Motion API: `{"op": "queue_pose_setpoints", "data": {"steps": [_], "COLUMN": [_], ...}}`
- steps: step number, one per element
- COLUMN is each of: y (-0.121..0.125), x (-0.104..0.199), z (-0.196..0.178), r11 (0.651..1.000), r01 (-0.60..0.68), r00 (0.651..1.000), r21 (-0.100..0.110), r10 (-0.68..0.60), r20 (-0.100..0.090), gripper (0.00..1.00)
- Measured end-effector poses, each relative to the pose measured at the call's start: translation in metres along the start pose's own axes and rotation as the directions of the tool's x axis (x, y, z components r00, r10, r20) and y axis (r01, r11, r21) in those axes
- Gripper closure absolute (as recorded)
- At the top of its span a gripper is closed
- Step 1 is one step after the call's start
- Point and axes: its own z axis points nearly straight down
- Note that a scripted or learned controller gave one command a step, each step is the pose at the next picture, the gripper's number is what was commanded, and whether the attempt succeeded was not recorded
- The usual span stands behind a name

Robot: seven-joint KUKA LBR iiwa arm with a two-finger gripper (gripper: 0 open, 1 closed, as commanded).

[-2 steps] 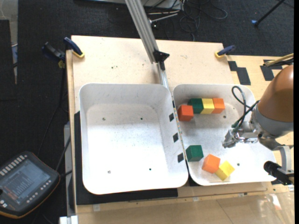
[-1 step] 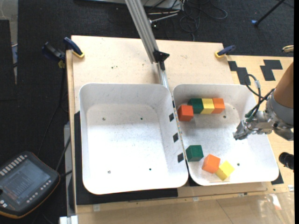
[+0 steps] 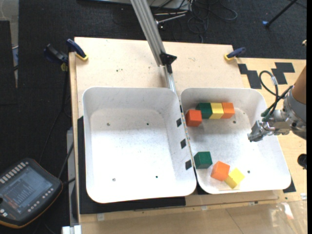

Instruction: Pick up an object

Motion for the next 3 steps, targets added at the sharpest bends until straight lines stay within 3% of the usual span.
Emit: {"op": "queue_pose_setpoints", "data": {"steps": [1,3], "y": [0.015,0.033], "x": [0.052,0.146], "z": [0.014,0.006], "r11": [1.000,1.000], "r01": [0.005,0.005], "r00": [1.000,1.000], "r21": [0.005,0.004], "r10": [-0.005,-0.005], "r20": [-0.003,-0.003], "gripper": [1.00,1.00]}}
